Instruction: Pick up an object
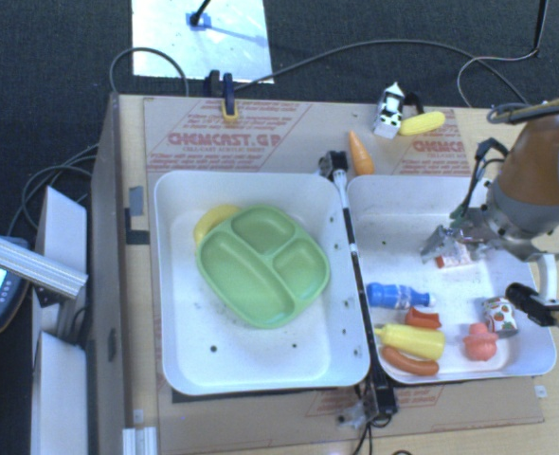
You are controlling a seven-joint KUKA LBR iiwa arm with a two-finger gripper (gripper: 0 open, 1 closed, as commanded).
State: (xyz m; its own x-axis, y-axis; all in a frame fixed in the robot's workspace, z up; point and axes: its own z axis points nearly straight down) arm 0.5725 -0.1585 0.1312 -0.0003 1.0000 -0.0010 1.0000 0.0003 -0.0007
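Note:
My gripper (453, 242) hangs low over the upper middle of the right bin (393, 207), at the end of the grey and orange arm coming in from the right. A small white and red object (457, 257) lies right under it, and whether it is held is unclear. Further down in that bin lie a blue bottle (398, 297), a yellow toy (412, 339), a red sausage (410, 361), a pink-red fruit (481, 342) and a small patterned block (499, 316).
The left bin (180, 349) holds a green divided plate (262, 264) lying over a yellow piece (213, 221). Behind the bins on the cardboard lie an orange carrot (360, 153), a black and white cow toy (389, 110) and a yellow banana (423, 122). Cables run along the back.

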